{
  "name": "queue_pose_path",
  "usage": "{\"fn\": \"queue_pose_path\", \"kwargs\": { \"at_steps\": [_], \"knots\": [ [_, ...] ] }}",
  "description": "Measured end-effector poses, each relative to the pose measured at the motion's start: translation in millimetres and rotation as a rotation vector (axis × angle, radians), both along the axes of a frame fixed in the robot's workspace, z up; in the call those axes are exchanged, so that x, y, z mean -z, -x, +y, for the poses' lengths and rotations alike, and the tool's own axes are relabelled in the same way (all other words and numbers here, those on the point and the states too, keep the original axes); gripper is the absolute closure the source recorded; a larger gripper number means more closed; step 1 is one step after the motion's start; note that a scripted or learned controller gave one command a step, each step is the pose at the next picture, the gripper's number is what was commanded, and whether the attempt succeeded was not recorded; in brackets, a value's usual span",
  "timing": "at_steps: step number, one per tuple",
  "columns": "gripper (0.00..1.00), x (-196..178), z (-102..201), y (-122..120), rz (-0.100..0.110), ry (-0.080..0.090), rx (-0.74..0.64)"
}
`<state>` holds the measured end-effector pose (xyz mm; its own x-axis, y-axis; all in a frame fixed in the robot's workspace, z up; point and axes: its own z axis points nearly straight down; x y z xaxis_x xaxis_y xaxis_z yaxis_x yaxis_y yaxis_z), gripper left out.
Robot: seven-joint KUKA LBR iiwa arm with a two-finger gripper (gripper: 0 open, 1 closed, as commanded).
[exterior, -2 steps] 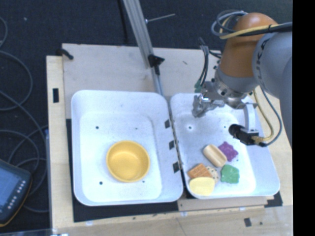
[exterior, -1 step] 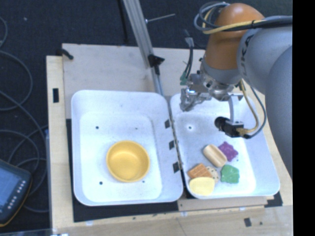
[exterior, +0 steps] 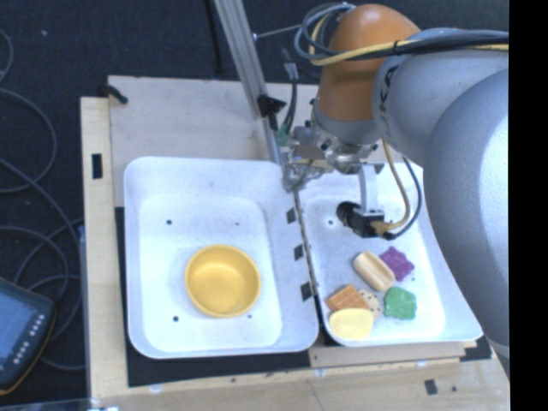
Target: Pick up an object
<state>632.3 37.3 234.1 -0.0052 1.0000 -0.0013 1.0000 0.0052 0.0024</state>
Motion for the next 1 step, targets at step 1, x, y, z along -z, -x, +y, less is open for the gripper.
{"fn": "queue_pose_path", "kwargs": {
  "at_steps": [1],
  "knots": [
    [1.0, 4.4, 48.4, -21.1, 0.0, -0.001, -0.001]
  ]
}}
